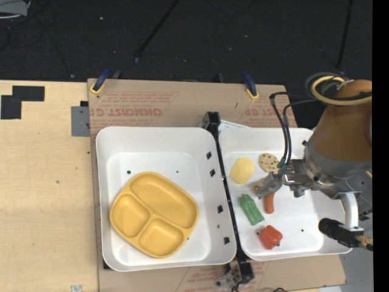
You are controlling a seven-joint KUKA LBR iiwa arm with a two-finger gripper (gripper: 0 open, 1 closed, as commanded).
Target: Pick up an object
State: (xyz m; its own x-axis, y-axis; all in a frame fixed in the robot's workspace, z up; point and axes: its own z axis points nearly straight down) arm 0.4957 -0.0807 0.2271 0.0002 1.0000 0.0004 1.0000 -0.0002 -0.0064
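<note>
The right bin (304,239) holds several small items: a yellow lemon-like piece (242,170), a round speckled cookie (267,161), a green stick (250,209), a small orange piece (268,204) and a red pepper-like piece (271,236). My gripper (268,186) reaches in from the right, low over the middle of this bin. It sits just above the orange piece, between the cookie and the green stick. The gripper's tip partly covers the orange piece's upper end. Nothing shows as lifted.
The left bin (115,145) holds a yellow divided plate (154,213). A black divider (222,187) runs between the bins. The arm's orange band (343,123) and cables (284,132) hang over the right bin's far right side. Blue clamps (249,85) hold the cardboard at the back.
</note>
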